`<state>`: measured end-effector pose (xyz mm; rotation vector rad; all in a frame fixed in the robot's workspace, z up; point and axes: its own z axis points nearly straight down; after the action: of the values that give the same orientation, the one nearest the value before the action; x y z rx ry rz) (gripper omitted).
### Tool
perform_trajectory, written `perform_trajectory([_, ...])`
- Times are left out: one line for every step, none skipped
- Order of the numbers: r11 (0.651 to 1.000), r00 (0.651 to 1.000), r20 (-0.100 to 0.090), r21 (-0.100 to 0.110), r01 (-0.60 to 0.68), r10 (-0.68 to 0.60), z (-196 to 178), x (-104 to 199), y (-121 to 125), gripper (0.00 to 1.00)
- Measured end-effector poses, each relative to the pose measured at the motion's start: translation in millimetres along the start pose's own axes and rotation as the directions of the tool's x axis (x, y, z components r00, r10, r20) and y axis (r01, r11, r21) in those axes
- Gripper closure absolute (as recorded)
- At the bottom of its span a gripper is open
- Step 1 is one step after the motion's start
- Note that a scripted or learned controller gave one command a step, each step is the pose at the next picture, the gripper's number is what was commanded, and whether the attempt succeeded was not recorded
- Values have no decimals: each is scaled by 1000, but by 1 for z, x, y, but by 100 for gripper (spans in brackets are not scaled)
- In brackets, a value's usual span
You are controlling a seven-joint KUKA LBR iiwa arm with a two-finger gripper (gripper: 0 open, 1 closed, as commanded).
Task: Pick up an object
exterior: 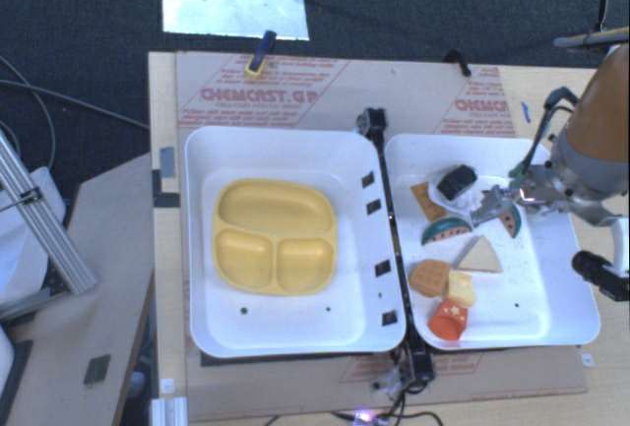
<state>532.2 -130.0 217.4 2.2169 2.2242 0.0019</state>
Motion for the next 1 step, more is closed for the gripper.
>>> perform_trajectory([1000,1000,0,8,-7,7,76,-46,-30,0])
